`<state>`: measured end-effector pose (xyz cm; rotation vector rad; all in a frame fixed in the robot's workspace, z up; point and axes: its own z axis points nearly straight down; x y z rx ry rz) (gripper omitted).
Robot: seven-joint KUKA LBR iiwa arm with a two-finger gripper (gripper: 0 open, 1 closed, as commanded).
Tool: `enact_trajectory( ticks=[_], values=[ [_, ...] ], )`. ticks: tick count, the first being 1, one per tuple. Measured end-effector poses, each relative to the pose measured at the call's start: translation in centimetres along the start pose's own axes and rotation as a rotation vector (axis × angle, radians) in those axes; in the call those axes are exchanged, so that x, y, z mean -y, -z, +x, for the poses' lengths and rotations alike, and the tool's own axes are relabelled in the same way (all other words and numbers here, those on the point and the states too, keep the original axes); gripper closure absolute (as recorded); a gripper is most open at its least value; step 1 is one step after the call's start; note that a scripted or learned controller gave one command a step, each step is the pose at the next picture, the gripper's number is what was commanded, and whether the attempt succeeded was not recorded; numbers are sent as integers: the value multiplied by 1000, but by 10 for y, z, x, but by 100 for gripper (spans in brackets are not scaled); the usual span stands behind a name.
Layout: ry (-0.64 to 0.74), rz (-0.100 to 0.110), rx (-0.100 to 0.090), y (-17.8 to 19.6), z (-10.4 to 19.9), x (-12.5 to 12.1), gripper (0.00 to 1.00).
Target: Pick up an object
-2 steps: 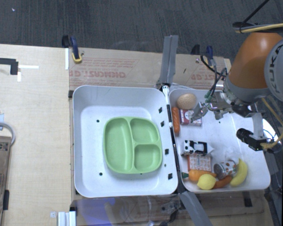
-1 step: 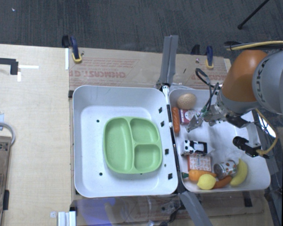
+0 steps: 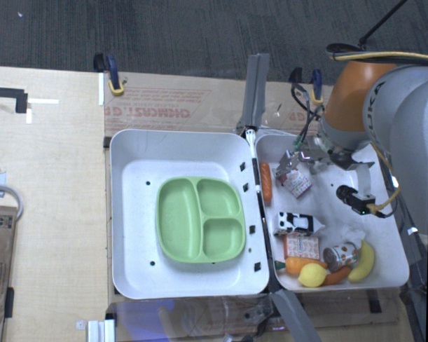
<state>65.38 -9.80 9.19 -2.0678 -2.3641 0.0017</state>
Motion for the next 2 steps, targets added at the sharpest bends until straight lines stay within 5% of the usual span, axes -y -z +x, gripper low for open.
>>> enact_trajectory(
  ticks=[1,2],
  values=[
    [-2,0,1,9,-1,0,100],
    [245,-1,1,100,73,17,100]
  ],
)
